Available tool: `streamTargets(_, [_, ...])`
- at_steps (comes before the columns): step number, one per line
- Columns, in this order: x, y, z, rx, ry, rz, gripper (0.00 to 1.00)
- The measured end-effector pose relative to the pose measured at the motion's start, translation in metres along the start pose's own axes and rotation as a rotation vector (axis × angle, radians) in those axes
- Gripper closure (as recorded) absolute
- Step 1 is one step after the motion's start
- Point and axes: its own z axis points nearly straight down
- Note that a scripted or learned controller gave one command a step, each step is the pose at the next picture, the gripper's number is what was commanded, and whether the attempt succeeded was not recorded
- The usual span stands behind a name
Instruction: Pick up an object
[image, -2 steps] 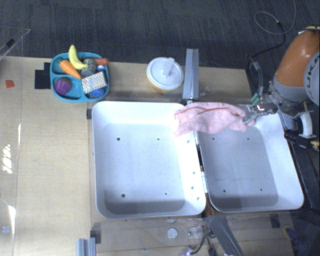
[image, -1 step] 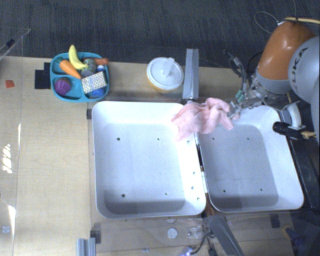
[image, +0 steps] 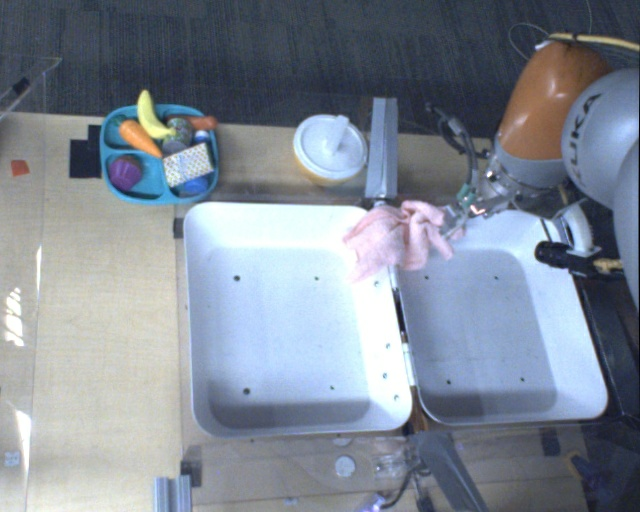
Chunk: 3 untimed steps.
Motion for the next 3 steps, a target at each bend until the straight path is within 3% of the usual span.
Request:
streamTargets(1, [-0.013, -0.008, -0.026, -0.003, -0.002, -0.103, 1.00])
streamTargets(2, [0.060, -0.057, -0.018, 0.002, 0.002, -0.035, 1.00])
streamTargets(3, [0.028, -0.009, -0.019, -0.001, 0.000, -0.232, 1.00])
